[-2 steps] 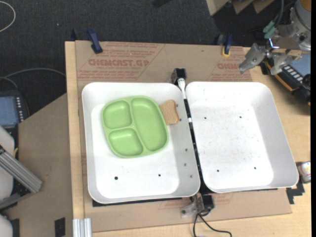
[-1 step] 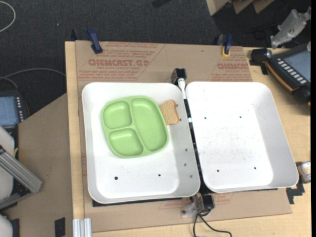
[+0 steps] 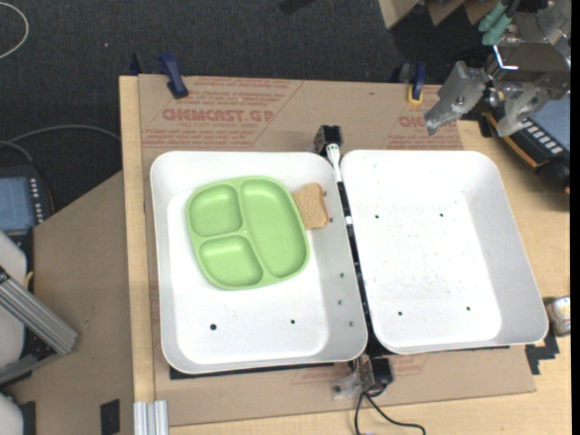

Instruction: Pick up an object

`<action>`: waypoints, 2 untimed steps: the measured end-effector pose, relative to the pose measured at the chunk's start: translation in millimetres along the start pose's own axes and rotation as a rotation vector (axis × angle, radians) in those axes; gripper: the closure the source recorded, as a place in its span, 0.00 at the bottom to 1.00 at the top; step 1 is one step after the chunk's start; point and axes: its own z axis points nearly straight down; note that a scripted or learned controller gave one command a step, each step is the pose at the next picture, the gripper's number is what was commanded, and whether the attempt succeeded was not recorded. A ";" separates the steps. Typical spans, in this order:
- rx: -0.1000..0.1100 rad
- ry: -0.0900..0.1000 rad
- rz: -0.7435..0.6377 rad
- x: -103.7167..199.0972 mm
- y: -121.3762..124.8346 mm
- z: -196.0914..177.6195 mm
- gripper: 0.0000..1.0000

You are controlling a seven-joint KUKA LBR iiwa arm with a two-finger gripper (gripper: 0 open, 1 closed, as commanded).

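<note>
Gripper (image 3: 444, 116) at approx 1 o'clock, above right bin's (image 3: 489, 175) far rim (parked pre-reach, likely); grip state can't tell. Targets in left bin (image 3: 168, 243): green tray (image 3: 246, 232) w/ tan cracker-like piece (image 3: 312, 206) touching its 2 o'clock edge, well apart from gripper

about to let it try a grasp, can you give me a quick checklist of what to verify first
1. Target present: green divided plate and tan cracker-like piece lie in the left bin: ok.
2. Piece separable: it touches the plate's right rim: not ok for a clean grasp.
3. Gripper positioned over a target: it sits beyond the right bin, at the far corner: not ok.
4. Gripper carrying nothing: cannot tell.
5. Path to left bin unobstructed: ok.
</note>
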 end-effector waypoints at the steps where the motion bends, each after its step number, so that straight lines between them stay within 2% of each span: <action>1: 0.001 -0.001 0.004 52.8 -21.0 0.6 0.00; 2: -0.003 -0.001 0.000 144.7 -19.6 1.8 0.00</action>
